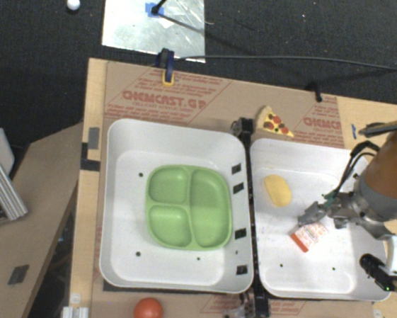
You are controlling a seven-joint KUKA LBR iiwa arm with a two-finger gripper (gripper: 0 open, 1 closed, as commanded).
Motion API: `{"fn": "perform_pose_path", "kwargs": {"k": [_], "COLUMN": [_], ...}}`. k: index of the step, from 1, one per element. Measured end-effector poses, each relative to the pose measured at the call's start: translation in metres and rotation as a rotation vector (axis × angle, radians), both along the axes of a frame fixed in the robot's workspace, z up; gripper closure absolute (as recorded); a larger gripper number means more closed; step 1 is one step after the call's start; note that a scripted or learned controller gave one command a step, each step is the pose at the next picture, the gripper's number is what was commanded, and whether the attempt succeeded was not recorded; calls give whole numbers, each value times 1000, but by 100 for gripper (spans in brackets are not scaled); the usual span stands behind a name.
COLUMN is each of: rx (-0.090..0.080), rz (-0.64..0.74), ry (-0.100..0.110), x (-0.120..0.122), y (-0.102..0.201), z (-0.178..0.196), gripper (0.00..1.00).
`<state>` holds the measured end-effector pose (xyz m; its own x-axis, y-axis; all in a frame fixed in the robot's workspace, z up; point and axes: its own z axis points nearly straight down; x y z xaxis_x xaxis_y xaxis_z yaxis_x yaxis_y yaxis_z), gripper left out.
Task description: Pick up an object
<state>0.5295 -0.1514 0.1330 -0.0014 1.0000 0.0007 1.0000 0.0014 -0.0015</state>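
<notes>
A yellow oval object (277,189) lies in the upper left part of the right bin (278,274). A small red and white packet (309,236) lies near that bin's middle. My gripper (318,214) hangs over the right bin, just above the packet's upper edge and to the right of the yellow object. The arm's grey wrist and orange band come in from the right. Whether the fingers touch the packet is not clear from this angle.
The left bin (124,182) holds a green divided plate (189,207). A toy pizza slice (275,122) lies on the bench behind the bins. A red ball (147,312) sits in front of the left bin. Cables trail along the bench's back.
</notes>
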Motion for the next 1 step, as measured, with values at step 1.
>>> {"fn": "perform_pose_path", "kwargs": {"k": [1], "rx": [-8], "rz": [-1], "ry": [-15], "x": [4], "y": [-2], "z": [-47], "gripper": [0]}}
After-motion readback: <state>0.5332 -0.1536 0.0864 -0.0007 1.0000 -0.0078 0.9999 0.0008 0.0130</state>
